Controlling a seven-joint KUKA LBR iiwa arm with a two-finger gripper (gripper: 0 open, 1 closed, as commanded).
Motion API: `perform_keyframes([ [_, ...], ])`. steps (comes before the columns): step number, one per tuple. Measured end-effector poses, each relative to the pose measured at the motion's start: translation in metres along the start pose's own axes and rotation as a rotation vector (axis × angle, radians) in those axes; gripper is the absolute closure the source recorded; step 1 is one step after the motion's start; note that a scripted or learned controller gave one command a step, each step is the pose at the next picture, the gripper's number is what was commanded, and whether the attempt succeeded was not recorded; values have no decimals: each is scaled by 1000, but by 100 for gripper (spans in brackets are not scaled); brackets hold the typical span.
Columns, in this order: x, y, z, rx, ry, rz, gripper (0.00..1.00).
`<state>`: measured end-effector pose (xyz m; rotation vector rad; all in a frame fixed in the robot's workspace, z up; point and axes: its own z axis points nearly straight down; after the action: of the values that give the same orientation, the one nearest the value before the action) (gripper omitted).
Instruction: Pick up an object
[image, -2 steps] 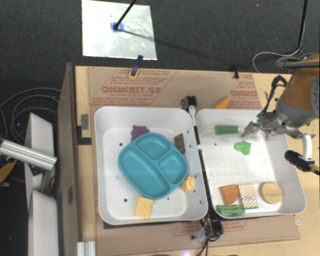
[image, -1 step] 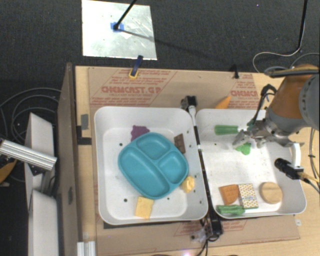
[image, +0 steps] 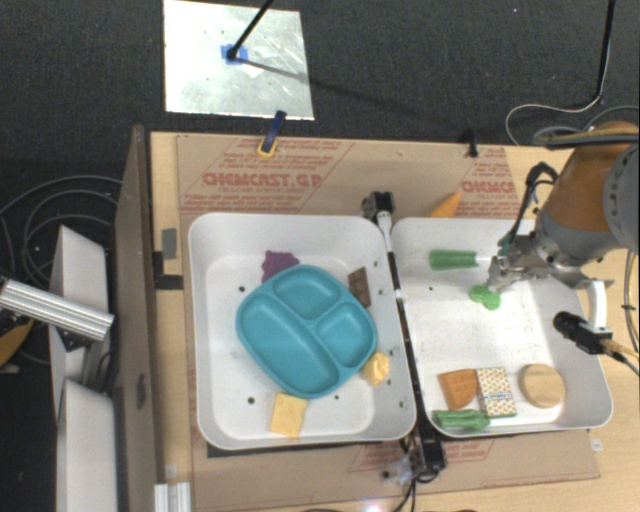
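The gripper is low over the right bin, in its upper half; whether it is spread or pressed together cannot be told. A small green object lies directly beneath its tip, apparently touching. A green cylinder lies just beside the gripper, toward the bin divider. Well below it, along the near wall, sit an orange block, a patterned box and a tan disc. Far across, the left bin holds a blue divided plate.
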<state>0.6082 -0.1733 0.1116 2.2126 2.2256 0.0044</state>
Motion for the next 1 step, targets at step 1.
perform_keyframes([
  [1,0,1,-11,-3,0,-2,100],
])
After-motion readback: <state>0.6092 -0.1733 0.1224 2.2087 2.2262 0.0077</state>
